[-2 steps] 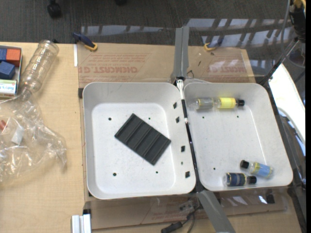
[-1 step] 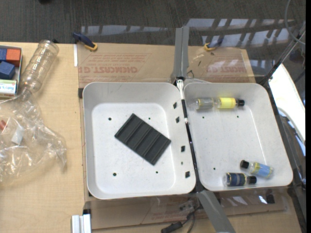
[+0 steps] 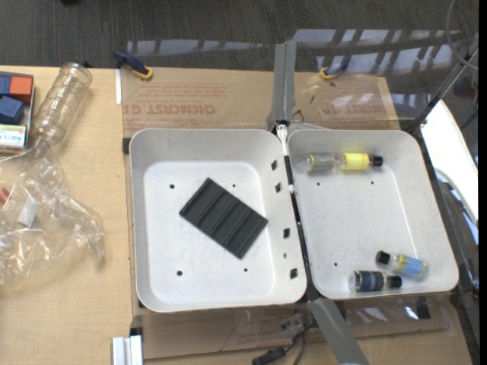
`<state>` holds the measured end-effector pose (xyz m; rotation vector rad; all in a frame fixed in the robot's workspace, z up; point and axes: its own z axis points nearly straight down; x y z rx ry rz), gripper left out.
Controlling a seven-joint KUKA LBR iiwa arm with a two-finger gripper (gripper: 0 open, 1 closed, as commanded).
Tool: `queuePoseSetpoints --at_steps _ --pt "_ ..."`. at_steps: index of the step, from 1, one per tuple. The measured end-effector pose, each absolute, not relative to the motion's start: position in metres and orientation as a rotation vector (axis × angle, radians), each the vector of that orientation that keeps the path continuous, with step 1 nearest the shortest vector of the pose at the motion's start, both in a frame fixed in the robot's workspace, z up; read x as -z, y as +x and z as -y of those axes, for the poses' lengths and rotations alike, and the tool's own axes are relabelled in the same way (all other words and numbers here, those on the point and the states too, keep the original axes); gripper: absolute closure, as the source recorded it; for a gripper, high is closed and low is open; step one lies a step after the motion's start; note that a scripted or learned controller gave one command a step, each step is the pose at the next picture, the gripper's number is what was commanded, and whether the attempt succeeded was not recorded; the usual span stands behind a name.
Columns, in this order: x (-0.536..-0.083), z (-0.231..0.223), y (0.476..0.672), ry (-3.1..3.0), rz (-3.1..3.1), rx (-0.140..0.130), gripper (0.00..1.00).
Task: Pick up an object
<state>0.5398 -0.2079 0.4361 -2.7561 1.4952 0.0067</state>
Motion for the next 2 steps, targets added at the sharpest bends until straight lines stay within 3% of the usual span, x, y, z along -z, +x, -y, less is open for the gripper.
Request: queuePoseSetpoints --at_steps 1,2 --pt "-0.441 0.197 0.504 -3.016 -0.856 -0.003 0.00" --pt "-0.441 0.221 0.506 -3.118 -0.315 0.001 0.00"
